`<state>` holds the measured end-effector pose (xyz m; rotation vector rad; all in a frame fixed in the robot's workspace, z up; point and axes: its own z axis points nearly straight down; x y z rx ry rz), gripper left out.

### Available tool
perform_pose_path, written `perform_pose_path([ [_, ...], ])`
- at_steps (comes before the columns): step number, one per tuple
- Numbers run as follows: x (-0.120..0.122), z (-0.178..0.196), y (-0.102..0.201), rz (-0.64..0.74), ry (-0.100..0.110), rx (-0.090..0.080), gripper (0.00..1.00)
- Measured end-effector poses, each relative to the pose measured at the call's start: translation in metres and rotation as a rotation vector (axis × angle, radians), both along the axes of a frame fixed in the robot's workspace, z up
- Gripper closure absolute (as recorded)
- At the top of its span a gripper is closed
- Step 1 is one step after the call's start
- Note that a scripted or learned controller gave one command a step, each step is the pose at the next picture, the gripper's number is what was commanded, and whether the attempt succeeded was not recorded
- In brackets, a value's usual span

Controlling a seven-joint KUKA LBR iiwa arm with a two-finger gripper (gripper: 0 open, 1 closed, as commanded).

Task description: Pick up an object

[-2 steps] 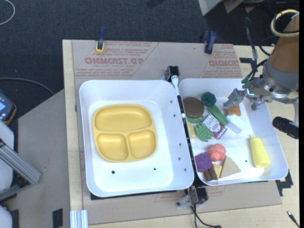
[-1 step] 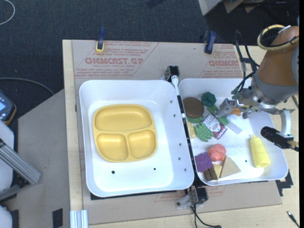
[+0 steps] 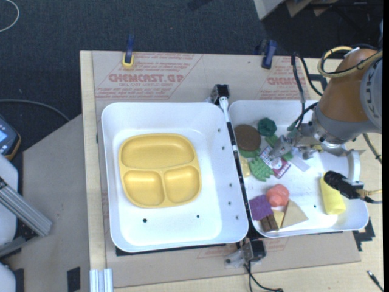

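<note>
The claw (image 3: 281, 149) hangs low over the right bin (image 3: 355, 215), just right of the brown disc (image 3: 247, 137). Whether it is spread or pinching cannot be told, as its tips blur into the clutter beneath.

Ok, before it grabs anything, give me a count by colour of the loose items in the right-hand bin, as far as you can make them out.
Green: 2, dark green piece and green leafy piece
Brown: 1, brown disc
Pink/red: 1, pink ball
Purple: 1, purple piece
Tan: 1, tan wedge
Yellow: 1, yellow block
Total: 7. The items under the gripper are too cluttered to count.
</note>
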<state>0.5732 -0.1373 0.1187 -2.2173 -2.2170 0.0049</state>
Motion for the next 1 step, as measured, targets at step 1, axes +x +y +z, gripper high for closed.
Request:
perform_pose_path([
  [1,0.0044,-0.0152,-0.0024,-0.001,-0.020,-0.007,0.00],
])
